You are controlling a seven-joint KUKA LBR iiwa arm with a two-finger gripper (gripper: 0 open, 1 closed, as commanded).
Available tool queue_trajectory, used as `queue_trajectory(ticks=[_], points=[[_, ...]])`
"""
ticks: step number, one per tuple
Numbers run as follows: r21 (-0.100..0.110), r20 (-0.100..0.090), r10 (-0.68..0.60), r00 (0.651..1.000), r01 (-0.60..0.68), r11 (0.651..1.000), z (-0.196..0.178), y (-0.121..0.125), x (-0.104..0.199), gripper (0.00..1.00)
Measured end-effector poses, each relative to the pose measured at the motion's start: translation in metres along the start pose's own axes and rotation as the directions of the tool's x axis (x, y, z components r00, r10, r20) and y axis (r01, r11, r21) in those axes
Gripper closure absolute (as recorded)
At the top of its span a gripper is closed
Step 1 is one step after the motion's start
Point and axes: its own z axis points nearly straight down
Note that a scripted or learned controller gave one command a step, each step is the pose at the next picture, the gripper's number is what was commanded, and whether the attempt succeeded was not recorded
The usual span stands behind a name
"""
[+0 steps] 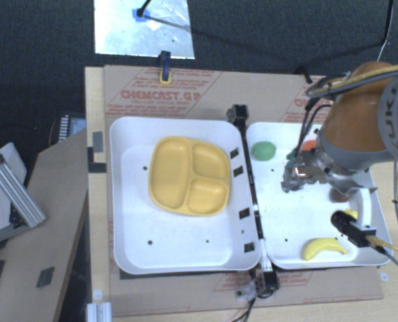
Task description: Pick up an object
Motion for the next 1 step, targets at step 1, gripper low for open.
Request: queue_trajectory(ticks=[1], points=[[0.002,0.0,-0.001,1.0,0.001,1.0,0.0081,0.0029,0.0577,1.0]])
